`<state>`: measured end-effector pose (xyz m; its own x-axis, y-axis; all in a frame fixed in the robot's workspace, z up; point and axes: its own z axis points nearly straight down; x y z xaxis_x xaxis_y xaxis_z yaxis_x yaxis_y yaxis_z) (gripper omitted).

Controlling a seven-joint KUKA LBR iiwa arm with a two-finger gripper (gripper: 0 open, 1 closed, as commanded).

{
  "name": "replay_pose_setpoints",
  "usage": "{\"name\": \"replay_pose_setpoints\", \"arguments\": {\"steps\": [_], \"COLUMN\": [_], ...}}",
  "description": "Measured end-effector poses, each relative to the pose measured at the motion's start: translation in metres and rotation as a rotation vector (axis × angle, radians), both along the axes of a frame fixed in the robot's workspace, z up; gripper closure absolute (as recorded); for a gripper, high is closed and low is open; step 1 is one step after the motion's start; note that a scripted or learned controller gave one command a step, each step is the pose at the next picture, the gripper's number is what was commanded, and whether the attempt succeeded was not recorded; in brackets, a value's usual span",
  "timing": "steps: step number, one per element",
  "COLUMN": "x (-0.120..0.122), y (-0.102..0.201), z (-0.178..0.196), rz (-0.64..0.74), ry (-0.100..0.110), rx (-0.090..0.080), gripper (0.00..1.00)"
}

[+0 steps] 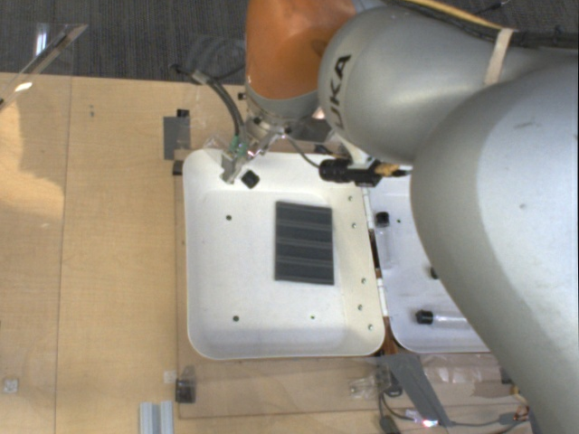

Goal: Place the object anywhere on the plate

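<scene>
The gripper [242,163] hangs over the far left corner of the left bin [217,315]; whether it is clenched or released cannot be told. A dark grey ribbed plate [305,242] lies just right of and nearer than it, with a small dark object [423,316] well beyond in the right bin [407,287].

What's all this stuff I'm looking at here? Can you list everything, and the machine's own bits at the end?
Bins: two, white, side by side on the bench; left bin, right bin partly under the arm.
Ridged slab: one, dark grey, lying flat mid left bin.
Small block: one, dark, top-left corner of left bin, just under the tool.
Small dark items: two in right bin, one upper, one lower; too small to identify.
Bench: one, light wood.
Arm: one, grey, orange band.
Tool: one, at left bin's top-left corner.
</scene>
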<state>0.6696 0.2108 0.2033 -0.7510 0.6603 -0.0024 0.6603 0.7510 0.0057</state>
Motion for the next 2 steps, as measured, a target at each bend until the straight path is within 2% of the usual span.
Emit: {"name": "replay_pose_setpoints", "arguments": {"steps": [1,2], "x": [-0.005,-0.009], "y": [0.016,0.025], "z": [0.022,0.087], "rz": [0.28,0.792], "ry": [-0.005,-0.01], "rx": [0.0,-0.003], "gripper": [1.0,1.0]}}
